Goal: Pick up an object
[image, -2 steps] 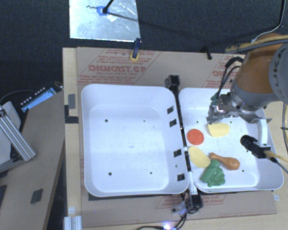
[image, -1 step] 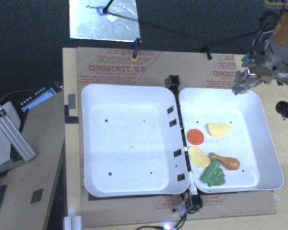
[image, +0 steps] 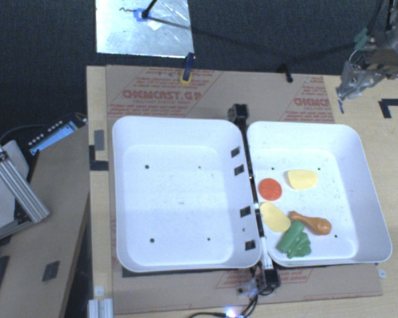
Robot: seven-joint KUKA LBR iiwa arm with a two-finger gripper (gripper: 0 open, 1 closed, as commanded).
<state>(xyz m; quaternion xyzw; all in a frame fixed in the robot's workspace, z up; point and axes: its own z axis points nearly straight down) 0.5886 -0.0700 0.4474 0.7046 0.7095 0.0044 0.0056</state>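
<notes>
The right bin [image: 350, 144] holds several toy foods. A red round slice [image: 270, 189] lies near its left wall, with a pale yellow wedge [image: 302, 179] to its right. Below them are a yellow oval piece [image: 274, 216], a brown drumstick [image: 312, 222] and a green leafy piece [image: 295, 240]. My gripper [image: 348, 90] hangs at the top right, above the cardboard behind the right bin, well away from every object. Nothing is between its fingers.
The left bin [image: 179, 191] adjoins the right one along a clipped seam. A shiny metal sheet [image: 144, 17] lies on the dark floor at the back. A yellow and blue clip [image: 186, 73] stands at the cardboard's far edge. An aluminium frame [image: 10, 177] stands at the left.
</notes>
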